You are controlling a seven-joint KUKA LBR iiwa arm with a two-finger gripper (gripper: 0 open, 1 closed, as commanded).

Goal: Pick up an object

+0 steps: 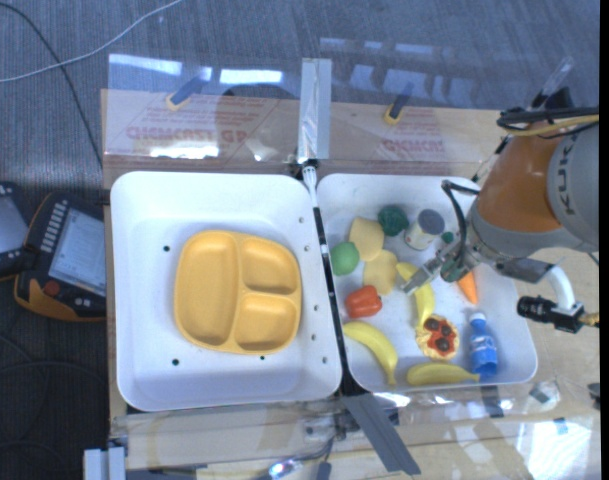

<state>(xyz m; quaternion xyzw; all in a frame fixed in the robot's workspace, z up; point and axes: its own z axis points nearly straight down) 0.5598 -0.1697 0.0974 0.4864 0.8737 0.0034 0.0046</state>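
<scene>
My gripper (431, 273) hangs low in the middle of the right bin (519, 363), under the grey arm with its orange band (514, 200). Its tip is just above a small yellow piece (423, 306) and beside a pale yellow block (382, 271). An orange carrot (468, 287) lies right against its right side. Close by are a grey can (424, 230), a dark green item (392, 218), a green ball (344, 258) and a red pepper (362, 301). I see nothing lifted by the gripper.
Near the right bin's front edge lie two bananas (372, 343) (439, 373), a yellow slice with red spots (439, 336) and a blue bottle (481, 344). The left bin (144, 218) holds a yellow divided plate (239, 290). A pendant (64, 258) lies left of the bench.
</scene>
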